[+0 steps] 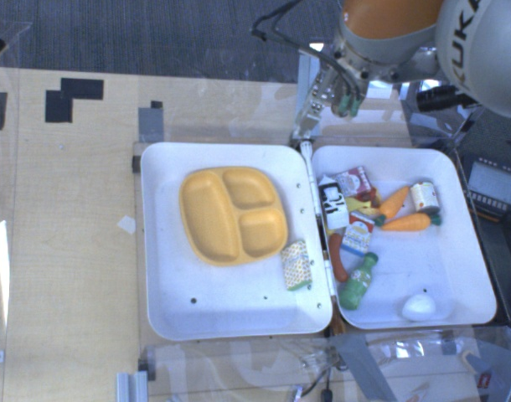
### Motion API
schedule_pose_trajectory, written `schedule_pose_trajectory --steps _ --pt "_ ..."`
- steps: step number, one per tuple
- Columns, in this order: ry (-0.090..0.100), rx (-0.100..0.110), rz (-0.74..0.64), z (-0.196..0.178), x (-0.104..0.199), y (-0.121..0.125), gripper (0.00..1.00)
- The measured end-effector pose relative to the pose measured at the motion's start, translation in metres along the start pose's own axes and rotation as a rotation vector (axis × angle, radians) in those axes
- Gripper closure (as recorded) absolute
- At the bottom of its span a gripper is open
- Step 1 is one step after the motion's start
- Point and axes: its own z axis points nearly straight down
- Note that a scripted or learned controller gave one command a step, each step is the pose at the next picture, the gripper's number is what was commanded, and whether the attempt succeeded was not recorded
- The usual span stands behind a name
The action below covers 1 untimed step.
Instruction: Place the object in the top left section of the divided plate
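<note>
The yellow divided plate (233, 213) lies in the left bin (163, 291). It has one long compartment on its left side and two smaller ones on its right, and all three look bare. A small patterned packet (296, 266) lies on the bin floor just off the plate's lower right corner. My gripper (308, 127) hangs above the far end of the wall between the two bins, well behind the plate and the packet. Nothing shows in it.
The right bin (465, 291) holds two carrots (404, 212), a green bottle (357, 280), a white egg (420, 307), a red sausage (337, 258) and several small cartons (332, 205). The bins' shared wall (321, 249) runs between packet and bottle.
</note>
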Motion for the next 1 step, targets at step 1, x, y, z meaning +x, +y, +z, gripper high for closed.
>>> schedule_pose_trajectory --steps 1 --pt "0.0 0.001 0.051 -0.0429 0.0468 -0.0196 1.0"
